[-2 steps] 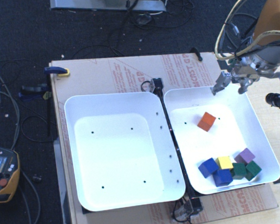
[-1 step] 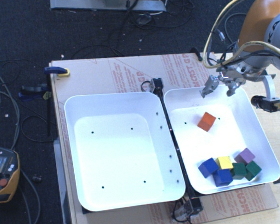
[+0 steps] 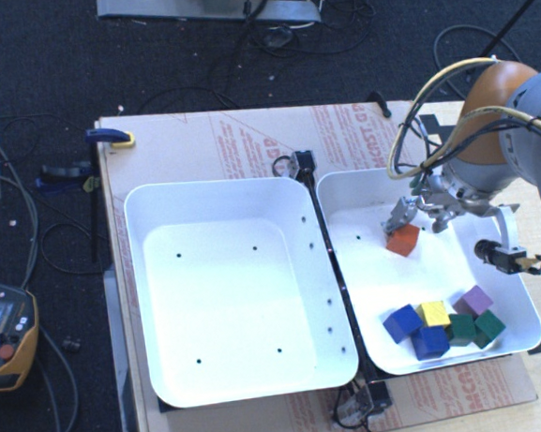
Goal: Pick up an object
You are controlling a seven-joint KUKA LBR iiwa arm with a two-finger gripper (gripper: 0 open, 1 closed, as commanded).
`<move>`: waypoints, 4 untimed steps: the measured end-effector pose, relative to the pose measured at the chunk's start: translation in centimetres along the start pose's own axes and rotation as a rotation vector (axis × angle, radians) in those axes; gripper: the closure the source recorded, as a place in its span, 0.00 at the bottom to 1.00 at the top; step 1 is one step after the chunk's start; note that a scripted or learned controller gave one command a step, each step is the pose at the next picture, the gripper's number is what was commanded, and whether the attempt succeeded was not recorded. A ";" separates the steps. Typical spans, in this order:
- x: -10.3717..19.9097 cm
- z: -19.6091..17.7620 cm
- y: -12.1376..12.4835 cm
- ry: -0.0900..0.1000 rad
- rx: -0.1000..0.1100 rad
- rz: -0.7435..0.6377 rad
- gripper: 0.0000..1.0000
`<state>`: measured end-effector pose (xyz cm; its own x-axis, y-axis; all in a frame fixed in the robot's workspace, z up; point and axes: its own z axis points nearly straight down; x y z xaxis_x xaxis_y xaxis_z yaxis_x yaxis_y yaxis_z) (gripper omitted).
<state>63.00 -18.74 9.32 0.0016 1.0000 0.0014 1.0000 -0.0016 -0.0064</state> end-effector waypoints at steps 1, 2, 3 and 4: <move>-1.6 0.2 -0.4 -0.002 -0.013 -0.002 0.00; -2.6 0.2 -0.5 -0.002 -0.012 -0.002 0.00; -2.6 -0.9 -0.5 -0.002 -0.014 -0.003 1.00; -2.6 -0.8 -0.5 -0.002 -0.013 -0.003 0.00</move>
